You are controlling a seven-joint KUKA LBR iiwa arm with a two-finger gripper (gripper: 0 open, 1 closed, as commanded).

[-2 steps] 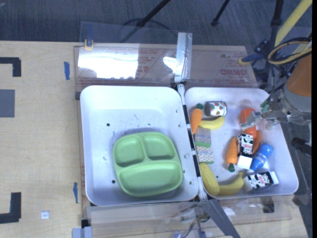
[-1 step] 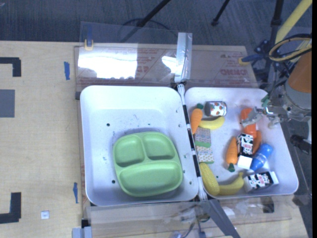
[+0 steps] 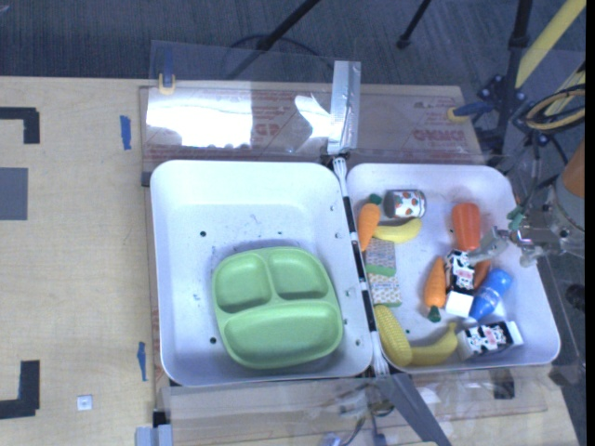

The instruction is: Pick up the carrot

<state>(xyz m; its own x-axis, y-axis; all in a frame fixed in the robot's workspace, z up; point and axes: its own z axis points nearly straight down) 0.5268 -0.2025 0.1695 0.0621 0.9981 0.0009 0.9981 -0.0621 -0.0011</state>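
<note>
Presently: two white bins on the table, toy food in the right bin, carrot lying loose.

Left bin (image 3: 186, 203) holds a green divided plate (image 3: 276, 308). Right bin (image 3: 530, 286) holds two carrots: one carrot (image 3: 368, 223) at the bin's left wall, beside a banana (image 3: 398, 232) and a grey can (image 3: 404, 203); a second carrot (image 3: 434, 286) near the middle, touching a black-and-white carton (image 3: 460, 272). Also present: an orange-red pepper (image 3: 466, 225), a blue bottle (image 3: 490, 294), a second cow-print carton (image 3: 489, 336), a corn cob (image 3: 392, 334), a second banana (image 3: 435, 347), a patterned packet (image 3: 382, 273). Tool (image 3: 535, 235) sits at the bin's right rim, well apart from both carrots; whether it is open or closed cannot be told, and nothing is seen between its parts.
</note>
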